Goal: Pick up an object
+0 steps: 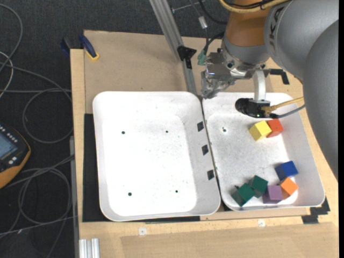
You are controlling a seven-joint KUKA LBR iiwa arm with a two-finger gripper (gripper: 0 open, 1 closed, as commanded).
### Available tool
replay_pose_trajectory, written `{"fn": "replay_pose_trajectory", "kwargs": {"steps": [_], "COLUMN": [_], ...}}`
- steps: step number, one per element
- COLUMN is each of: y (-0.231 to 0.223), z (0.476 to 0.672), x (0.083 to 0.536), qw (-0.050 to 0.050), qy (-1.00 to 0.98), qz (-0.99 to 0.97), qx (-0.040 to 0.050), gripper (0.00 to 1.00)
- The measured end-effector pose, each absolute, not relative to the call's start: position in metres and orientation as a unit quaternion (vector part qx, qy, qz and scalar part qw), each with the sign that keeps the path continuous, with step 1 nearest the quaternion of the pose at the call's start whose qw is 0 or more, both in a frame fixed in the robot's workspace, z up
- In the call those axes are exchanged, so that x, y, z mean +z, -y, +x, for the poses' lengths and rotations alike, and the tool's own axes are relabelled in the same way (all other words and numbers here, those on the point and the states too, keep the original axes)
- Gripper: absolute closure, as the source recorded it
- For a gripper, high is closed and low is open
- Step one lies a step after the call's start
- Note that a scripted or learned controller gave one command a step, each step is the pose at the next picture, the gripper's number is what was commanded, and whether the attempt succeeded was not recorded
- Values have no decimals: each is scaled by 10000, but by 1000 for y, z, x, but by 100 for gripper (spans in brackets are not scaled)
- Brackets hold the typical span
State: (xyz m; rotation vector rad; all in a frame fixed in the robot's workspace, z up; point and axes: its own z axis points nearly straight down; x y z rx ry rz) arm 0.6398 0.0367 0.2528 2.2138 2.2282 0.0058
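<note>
The end effector (pixel 210 88) hangs over the upper rim where the two white bins meet, just above the middle of the frame. Its tip is blurred against the rim, so I cannot tell how far open it is, and nothing can be seen in its hold.

The right bin (pixel 314 168) carries all the loose things. Nearest, to the lower right of the end effector but well apart from it, a yellow block (pixel 260 130) sits touching a red block (pixel 275 127). Farther down, near the bin's lower right corner, lie a blue block (pixel 286 169), an orange block (pixel 289 186), a purple block (pixel 274 192) and two green blocks (pixel 251 189), bunched closely together.

The left bin (pixel 107 160) spreads across the centre left, its white floor speckled with dark dots. Both bins rest on a tan wooden table (pixel 134 58); a blue and yellow clamp (pixel 88 46) grips its upper left corner, and a slanted metal strut (pixel 169 26) rises from behind the bins. Around the table lies a dark floor (pixel 32 36) with looping cables (pixel 32 98), and a yellow-edged device (pixel 11 150) sits at the left edge.
</note>
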Motion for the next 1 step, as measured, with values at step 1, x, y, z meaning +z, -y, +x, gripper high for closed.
{"fn": "replay_pose_trajectory", "kwargs": {"steps": [1], "y": [-88], "z": [655], "x": [234], "qw": [-1], "qy": [-7094], "qz": [7048], "qx": [10], "gripper": [100]}}
